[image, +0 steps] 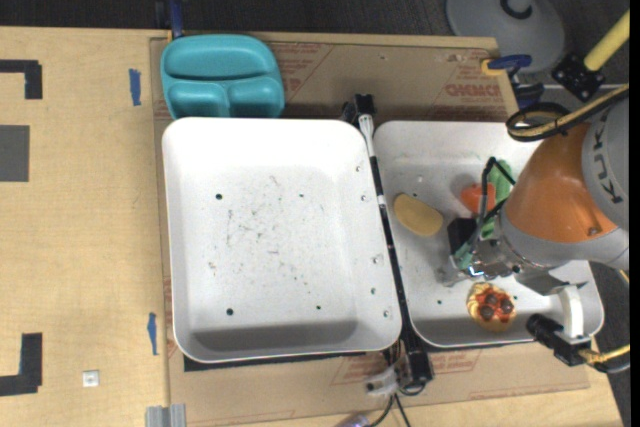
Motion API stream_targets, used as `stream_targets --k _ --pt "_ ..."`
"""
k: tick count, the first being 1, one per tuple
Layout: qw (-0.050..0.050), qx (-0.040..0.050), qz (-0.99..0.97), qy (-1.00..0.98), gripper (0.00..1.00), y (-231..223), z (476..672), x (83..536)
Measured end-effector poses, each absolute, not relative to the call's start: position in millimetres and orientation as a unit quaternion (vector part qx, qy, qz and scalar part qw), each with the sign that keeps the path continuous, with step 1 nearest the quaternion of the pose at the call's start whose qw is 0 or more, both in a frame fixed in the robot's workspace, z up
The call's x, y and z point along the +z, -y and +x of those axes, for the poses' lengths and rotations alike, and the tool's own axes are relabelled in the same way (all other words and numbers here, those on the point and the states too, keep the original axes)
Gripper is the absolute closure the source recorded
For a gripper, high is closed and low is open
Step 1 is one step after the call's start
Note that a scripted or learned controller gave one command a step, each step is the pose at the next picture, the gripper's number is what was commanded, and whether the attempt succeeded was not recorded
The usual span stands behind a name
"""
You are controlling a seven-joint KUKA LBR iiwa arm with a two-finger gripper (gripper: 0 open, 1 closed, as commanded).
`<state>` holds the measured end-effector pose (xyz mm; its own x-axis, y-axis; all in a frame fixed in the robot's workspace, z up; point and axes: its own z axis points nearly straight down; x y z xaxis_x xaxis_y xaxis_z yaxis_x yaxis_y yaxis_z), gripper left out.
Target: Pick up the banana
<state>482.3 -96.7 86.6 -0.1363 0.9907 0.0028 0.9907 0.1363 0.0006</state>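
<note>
Two white bins — one teal tray, one tan oval piece, one speckled orange piece.

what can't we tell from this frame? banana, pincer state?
- Banana: none identifiable in the camera view. The right bin shows a tan oval item, an orange item and a mottled orange-red item.
- Pincer: the arm covers it from above.
- Bin floor under the arm: hidden.
- Orange item: partly covered by cables, shape unclear.

Tan bench with two white bins side by side, teal tray behind them.
</note>
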Motion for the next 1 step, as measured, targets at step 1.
stream_targets --k 1 --pt "0.000 -0.0016 -0.657 0.754 1.00 96.5 482.9 96.2"
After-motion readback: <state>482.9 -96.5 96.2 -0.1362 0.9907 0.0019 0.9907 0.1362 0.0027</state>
